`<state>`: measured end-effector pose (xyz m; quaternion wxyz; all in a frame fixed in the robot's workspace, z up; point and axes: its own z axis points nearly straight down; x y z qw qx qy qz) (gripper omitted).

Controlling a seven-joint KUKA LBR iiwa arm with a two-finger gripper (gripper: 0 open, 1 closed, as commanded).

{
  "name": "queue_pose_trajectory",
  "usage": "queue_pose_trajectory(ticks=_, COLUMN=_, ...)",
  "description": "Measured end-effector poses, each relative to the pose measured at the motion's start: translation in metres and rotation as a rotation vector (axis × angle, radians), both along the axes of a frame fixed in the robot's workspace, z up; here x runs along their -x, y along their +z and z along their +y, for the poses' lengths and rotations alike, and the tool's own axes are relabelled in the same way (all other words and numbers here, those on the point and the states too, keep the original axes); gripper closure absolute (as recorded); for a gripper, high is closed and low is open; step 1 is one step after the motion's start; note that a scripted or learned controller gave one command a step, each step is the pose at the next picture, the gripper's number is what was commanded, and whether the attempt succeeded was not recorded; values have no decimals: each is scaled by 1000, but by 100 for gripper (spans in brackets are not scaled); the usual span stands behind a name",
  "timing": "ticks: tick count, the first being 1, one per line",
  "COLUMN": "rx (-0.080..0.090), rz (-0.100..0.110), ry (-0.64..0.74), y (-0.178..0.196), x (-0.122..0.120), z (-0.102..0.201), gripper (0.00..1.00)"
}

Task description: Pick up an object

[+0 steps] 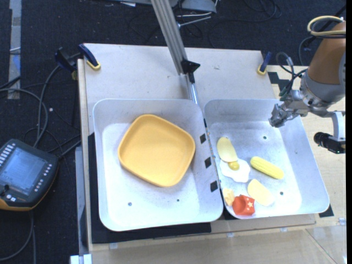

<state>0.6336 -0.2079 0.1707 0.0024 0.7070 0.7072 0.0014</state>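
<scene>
**Gripper hanging over right bin's far right corner**

Arm (324, 65) is reaching in, the gripper (279, 116) hovering above the right bin (308, 164), at its far right corner; nothing is showing between its tips. Toy food is lying toward that bin's near left: corn cob (267, 167), fried egg (235, 170), pale yellow slice (225, 148), red piece (243, 204), another pale piece (260, 192). Yellow plate (157, 149) is sitting in the left bin (104, 147).

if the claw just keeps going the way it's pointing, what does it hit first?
The claw points down and left, over the right bin's upper right corner. Likely bare bin floor first; the corn and other food lie further along. Depth is unclear.
</scene>
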Motion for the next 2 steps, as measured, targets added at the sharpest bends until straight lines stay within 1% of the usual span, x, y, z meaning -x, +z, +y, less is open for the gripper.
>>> queue_pose_trajectory(ticks=1, rx=0, rz=0, ry=0, y=61, x=5, z=1, gripper=100)
queue_pose_trajectory(ticks=2, rx=-2, rz=7, ry=0, y=36, x=5, z=1, gripper=100)
